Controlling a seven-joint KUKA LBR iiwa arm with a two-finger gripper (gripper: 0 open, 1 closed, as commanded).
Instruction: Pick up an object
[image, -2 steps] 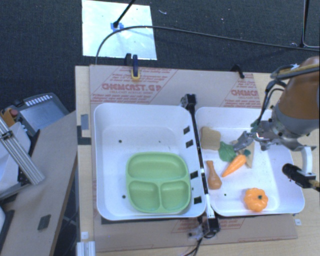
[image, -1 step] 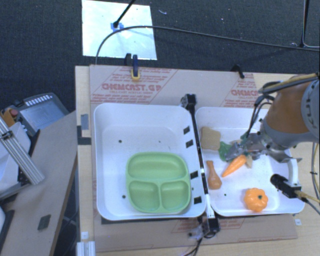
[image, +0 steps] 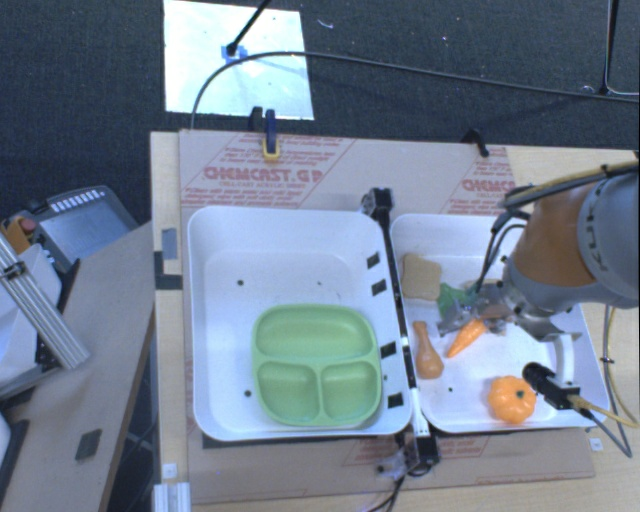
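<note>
Camera view showed a small orange carrot (image: 466, 337) lying aslant near the middle of the right bin (image: 455, 417), with the gripper (image: 478, 312) right over its upper end. The carrot looked like a light, rigid plastic toy, smooth and likely slippery; its taper suggested a grasp across the thicker end would hold better than one near the tip. Whether the carrot was actually caught, or how the gripper stood, could not be told, since wrist and cables covered that spot.

Just beside the carrot, toward the divider between the bins, lay a pale orange gourd-shaped piece (image: 427, 352), close enough to be nudged. A tan slice of bread (image: 422, 277) sat nearer the bin's far edge, and something green (image: 452, 297) was half hidden under the gripper, its shape unclear. A small pumpkin (image: 511, 398) rested by the near right corner. The left bin (image: 215, 330) carried a green divided plate (image: 317, 365) toward its near edge.
</note>
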